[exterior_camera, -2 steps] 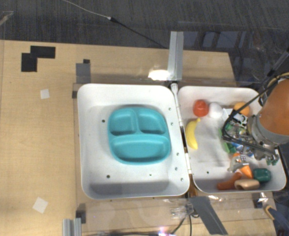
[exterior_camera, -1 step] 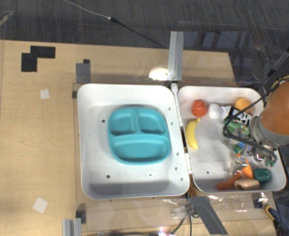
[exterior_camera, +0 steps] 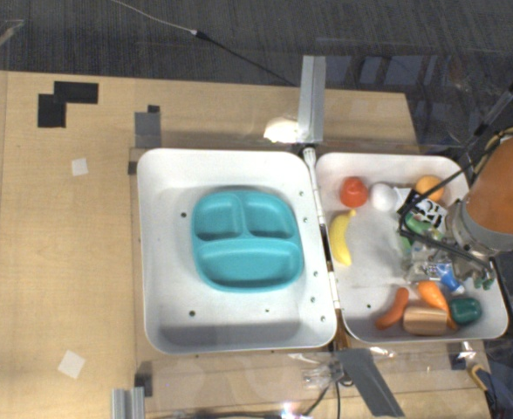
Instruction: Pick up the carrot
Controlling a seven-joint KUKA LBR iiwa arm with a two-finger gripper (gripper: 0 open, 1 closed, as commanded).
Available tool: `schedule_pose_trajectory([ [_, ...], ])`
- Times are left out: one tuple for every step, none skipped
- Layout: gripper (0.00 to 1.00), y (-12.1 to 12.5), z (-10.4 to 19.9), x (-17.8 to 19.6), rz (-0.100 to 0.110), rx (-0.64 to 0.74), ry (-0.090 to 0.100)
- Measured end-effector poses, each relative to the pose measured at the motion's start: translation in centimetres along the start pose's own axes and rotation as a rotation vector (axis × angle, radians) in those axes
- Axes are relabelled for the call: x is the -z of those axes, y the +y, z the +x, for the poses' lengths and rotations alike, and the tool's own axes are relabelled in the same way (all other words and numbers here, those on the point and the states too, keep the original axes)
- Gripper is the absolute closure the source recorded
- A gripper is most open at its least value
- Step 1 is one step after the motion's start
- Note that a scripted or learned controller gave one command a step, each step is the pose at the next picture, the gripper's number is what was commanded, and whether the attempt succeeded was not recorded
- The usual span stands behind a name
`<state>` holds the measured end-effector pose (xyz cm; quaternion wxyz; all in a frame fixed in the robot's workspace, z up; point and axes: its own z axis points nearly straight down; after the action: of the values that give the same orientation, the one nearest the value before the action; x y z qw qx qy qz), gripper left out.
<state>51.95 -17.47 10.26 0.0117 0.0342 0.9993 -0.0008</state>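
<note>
The carrot (exterior_camera: 434, 295), a short orange piece, lies near the front of the right bin (exterior_camera: 365, 326). It sits between a reddish sausage (exterior_camera: 393, 308) and a dark green item (exterior_camera: 466, 309), just behind a brown bread piece (exterior_camera: 426, 322). My gripper (exterior_camera: 429, 258) hangs low over the right side of this bin, directly behind the carrot and close above it. Nothing can be made out held in it. The arm's orange band (exterior_camera: 507, 186) hides the bin's right edge.
A yellow banana (exterior_camera: 340, 239), a red tomato (exterior_camera: 353, 191), a white ball (exterior_camera: 384, 197) and an orange fruit (exterior_camera: 428, 184) lie further back in the right bin. The left bin (exterior_camera: 160, 260) holds a teal divided plate (exterior_camera: 246, 236).
</note>
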Motion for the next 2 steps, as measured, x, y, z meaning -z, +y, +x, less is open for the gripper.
schedule_pose_trajectory([
  [1.00, 1.2, 0.9, 2.7, 0.003, -0.393, 0.014],
  [1.00, 6.3, 3.2, 6.7, 0.001, -0.313, 0.015],
])
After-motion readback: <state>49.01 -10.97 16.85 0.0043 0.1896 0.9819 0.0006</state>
